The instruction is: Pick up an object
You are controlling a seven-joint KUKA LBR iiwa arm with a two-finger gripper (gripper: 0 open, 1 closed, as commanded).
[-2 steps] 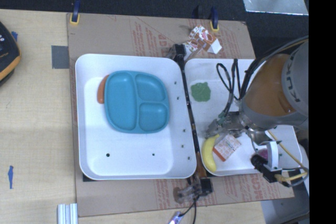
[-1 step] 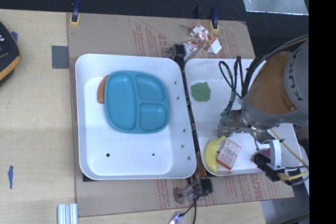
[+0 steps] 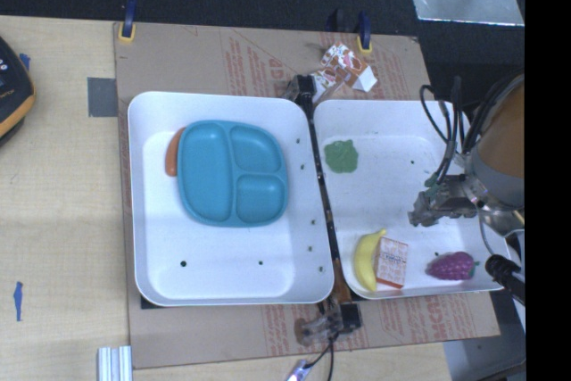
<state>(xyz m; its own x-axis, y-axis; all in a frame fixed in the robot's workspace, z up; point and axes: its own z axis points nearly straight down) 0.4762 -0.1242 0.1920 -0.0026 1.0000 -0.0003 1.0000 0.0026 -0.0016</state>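
Purple grapes (image 3: 452,266) near pincer (image 3: 428,211), seemingly empty-handed

A brown cardboard sheet (image 3: 268,58) covers the wooden bench (image 3: 53,219), held by blue clamps (image 3: 128,17) along its far edge. A crumpled red-and-white wrapper (image 3: 343,69) lies on the cardboard. A yellow-and-black device (image 3: 11,94) sits at the bench's left edge, near grey tape (image 3: 102,96).

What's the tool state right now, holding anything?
Tool: open or closed cannot be told; nothing seen in it, hovering over the right bin.
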